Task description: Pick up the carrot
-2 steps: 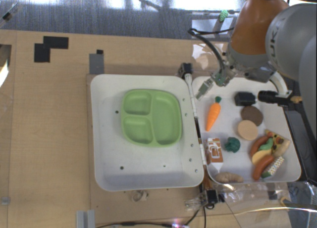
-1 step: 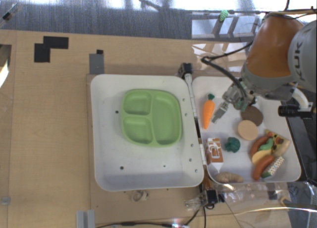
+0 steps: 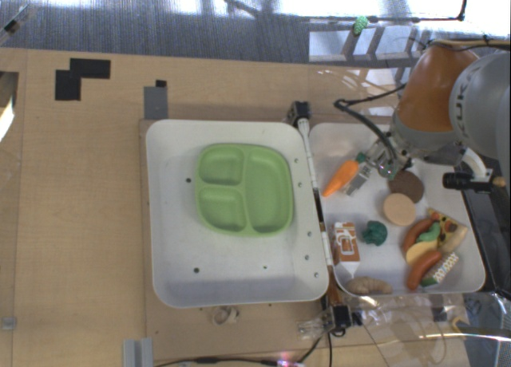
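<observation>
Pincer at the carrot's thick end, lift not yet made.

The carrot (image 3: pixel 342 176) lay on the floor of the right bin (image 3: pixel 479 278), near that bin's upper left, close to the wall shared with the left bin (image 3: pixel 172 278). Its long axis ran on a slant: narrow tip toward lower left, thick end toward upper right. The pincer (image 3: pixel 369 167) stood at the thick end, touching or just beside it; whether its tips were apart, together or clamped on the carrot could not be told, the metal parts blurring together there. Judged: approach done, grasp unconfirmed, lift wholly left to do. A green divided plate (image 3: pixel 243 188) sat in the left bin. Other toy foods lay well apart from the carrot toward the right bin's lower right.
</observation>
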Controlling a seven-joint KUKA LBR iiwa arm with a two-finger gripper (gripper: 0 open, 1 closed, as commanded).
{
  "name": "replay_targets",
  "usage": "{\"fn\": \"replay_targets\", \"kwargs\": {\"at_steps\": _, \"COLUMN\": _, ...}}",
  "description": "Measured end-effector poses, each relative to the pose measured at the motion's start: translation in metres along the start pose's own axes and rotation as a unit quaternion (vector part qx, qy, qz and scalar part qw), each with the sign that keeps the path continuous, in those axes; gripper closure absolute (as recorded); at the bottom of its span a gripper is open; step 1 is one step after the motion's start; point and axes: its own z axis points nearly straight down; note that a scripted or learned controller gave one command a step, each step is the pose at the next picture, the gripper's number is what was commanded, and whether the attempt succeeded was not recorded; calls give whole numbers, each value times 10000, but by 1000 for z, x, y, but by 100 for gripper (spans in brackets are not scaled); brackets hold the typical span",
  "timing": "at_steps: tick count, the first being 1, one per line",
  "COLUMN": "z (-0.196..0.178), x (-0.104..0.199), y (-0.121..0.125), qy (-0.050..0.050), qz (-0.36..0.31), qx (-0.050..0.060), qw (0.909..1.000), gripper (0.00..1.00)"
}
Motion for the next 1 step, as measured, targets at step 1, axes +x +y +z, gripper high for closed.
{"fn": "replay_targets", "kwargs": {"at_steps": 1, "z": 1, "x": 17, "y": 21, "qy": 30, "qz": 1016, "qx": 15, "qw": 9948, "gripper": 0}}
